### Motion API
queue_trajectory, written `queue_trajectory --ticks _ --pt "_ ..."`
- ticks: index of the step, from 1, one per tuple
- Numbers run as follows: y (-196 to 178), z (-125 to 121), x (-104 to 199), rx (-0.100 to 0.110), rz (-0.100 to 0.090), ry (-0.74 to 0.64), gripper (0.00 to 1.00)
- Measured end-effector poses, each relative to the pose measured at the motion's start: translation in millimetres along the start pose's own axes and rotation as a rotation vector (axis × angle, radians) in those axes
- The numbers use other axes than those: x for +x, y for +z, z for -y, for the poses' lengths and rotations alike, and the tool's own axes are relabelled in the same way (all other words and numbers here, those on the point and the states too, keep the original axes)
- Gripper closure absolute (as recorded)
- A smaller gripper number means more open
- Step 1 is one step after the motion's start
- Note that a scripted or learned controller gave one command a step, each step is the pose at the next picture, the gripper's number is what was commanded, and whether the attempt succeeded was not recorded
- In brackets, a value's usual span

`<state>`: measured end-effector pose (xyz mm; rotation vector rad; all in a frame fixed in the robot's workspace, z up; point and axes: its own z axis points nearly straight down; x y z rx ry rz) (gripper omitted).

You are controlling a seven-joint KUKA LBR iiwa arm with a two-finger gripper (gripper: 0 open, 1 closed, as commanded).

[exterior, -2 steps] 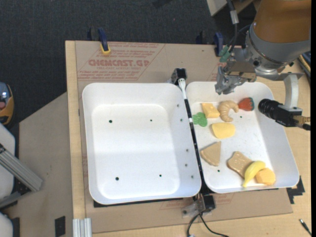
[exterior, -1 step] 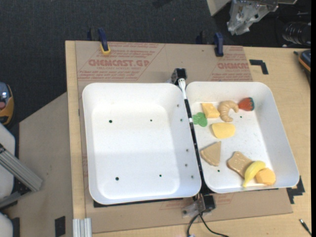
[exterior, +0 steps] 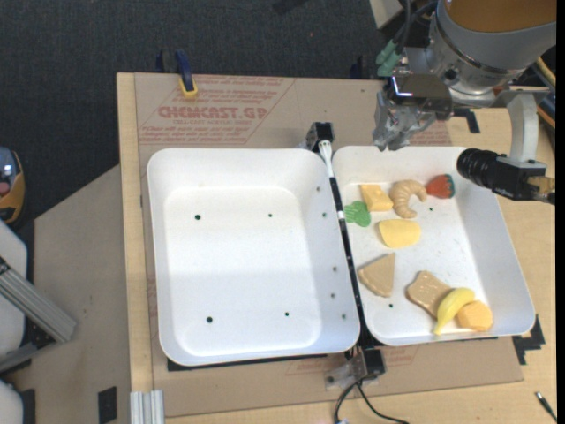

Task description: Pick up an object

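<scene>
Toy food pieces are lying in the right bin (exterior: pixel 508 237): a croissant (exterior: pixel 407 196), a strawberry (exterior: pixel 440 186), a banana (exterior: pixel 451 307). Above that bin's far edge the gripper (exterior: pixel 395 137) is hanging, holding nothing; whether it is spread or pressed together I cannot tell.

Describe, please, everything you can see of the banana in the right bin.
The banana is a small, curved yellow toy with a smooth, plastic look. It lies flat near the front right corner of the right bin, resting between a tan toast slice and an orange fruit, touching both.
</scene>
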<state>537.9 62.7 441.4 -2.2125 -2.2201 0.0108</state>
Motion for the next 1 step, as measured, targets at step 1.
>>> queue_trajectory --ticks 1 --pt "71.4 45.3 24.6 0.000 0.001 0.001 1.00"
